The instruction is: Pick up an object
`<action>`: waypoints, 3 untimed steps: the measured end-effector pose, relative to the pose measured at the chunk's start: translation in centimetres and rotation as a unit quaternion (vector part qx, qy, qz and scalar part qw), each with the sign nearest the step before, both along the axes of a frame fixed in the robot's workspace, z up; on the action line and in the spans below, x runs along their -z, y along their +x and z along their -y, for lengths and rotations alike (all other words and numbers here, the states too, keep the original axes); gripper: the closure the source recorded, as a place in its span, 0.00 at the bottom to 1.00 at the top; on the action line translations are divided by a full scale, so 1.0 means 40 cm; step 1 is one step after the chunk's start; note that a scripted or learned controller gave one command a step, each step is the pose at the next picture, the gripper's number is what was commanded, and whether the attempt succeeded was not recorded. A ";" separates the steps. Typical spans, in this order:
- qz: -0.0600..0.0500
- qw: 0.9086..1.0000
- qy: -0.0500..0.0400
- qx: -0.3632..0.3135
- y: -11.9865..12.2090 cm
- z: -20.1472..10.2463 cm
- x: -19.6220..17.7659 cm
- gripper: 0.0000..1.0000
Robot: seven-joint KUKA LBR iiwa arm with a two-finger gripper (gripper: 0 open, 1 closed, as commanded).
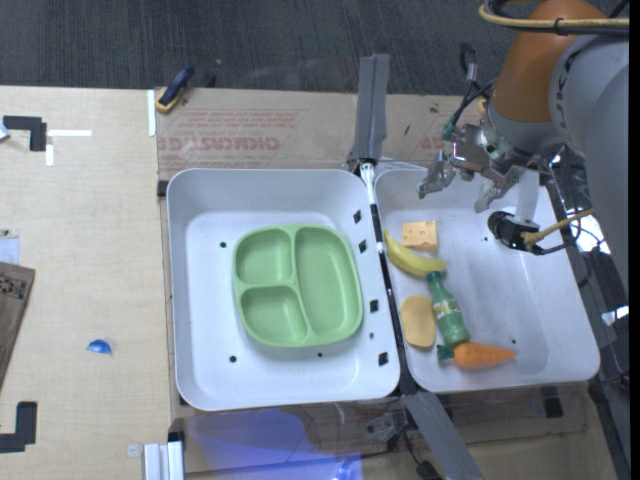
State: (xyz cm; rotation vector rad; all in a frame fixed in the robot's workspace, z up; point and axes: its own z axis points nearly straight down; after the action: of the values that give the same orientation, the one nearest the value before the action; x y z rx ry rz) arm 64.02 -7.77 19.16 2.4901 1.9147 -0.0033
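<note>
— White plastic, both bins. What lies in them?

— The left bin holds a green divided plate, nothing on it. The right bin holds the loose items: a cheese wedge toward the back, a banana touching it just in front, a green bottle running forward from the banana, a tan oval piece beside the bottle, and a carrot at the bottle's front end.

— The gripper?

— The gripper hangs over the back edge of the right bin, fingers spread wide, nothing between them. It is above and behind the cheese wedge, apart from every item.

— Step in hand?

— By my judgement, the approach. No object is chosen by contact yet and the pick is not begun.

— What does the next move call for?

— Travel forward and down onto one item. The cheese wedge is nearest, but it touches the banana, so the fingers need to straddle it without striking the fruit. The carrot lies clearer on its outer side.
</note>
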 end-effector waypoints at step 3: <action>-0.001 0.989 0.002 -0.147 -0.399 0.050 0.252 0.00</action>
State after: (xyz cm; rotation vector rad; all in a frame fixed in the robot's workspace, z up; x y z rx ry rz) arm 48.06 -9.78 9.07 2.1831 2.2631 -0.0028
